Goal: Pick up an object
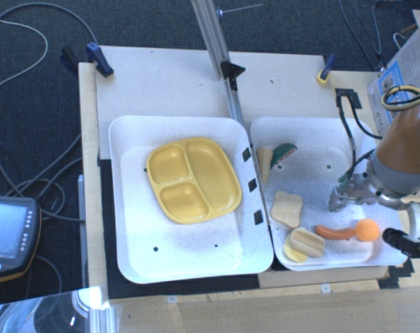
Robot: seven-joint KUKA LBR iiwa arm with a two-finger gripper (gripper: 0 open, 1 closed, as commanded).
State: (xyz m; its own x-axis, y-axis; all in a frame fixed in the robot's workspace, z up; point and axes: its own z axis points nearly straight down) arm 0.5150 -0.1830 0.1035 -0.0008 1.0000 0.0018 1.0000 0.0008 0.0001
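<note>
The right bin [314, 130] holds several toy foods: a watermelon slice [284, 152] at its upper left, a slice of bread [287, 209], a hot dog bun [305, 244] near the front rim, and an orange carrot [348, 232] to the bun's right. My gripper [340, 200] hangs low over the bin floor at the right side, just above the carrot and right of the bread. Nothing shows between its tips.
The left bin [126, 207] carries a yellow three-part plate [192, 180]. A metal pole [211, 26] slants down to the divider between the bins. Cables trail at the right, and a tablet [8, 234] sits at the far left.
</note>
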